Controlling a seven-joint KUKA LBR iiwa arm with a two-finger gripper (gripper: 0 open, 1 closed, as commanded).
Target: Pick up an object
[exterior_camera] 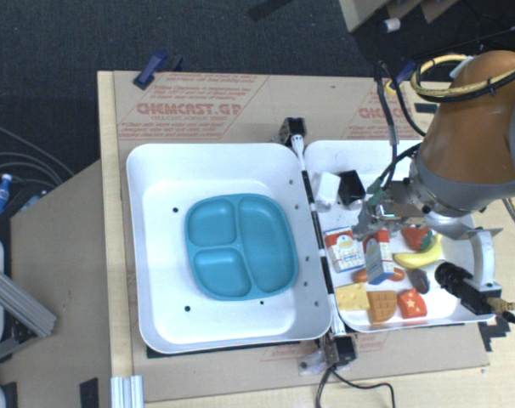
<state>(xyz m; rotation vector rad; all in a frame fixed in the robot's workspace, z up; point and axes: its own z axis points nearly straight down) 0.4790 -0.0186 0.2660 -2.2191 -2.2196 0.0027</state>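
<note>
Low over the right bin at right of frame, the gripper hangs above toy food — banana, tomato, cracker — finger state impossible to tell; this looks like the reach, needing a descent onto one item.

Red "CHEMCAST" lettering printed in repeating lines on the brown protective sheet covering the bench, beyond and left of the tool, a second partly hidden patch of red print just behind the tool, small carton labels beneath it unreadable
</note>
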